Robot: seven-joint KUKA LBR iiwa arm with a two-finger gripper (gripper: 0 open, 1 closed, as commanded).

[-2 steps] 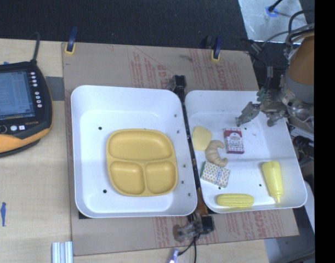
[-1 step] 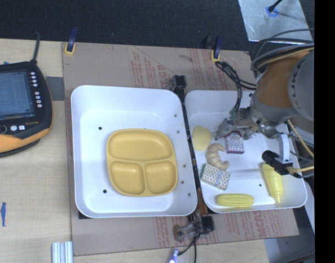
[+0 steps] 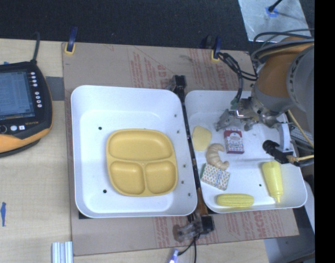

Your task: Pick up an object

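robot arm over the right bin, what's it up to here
The robot arm reaches in from the right, its gripper low over the right bin, just above a small red box. Nothing is visibly held. A croissant, patterned packet, corn cob and yellow bottle lie nearby. The left bin holds a yellow divided tray.

Landmark: red carton (image 3: 233, 141) in the right bin (image 3: 299, 199). The pincer (image 3: 237, 119) hangs just above it, blocking approach from behind. Toward the bin's front lie a croissant (image 3: 216, 155) and a patterned packet (image 3: 215, 176); beside the croissant lies a yellow wedge (image 3: 201, 138). Bare floor lies between the carton and the mustard bottle (image 3: 273, 179).
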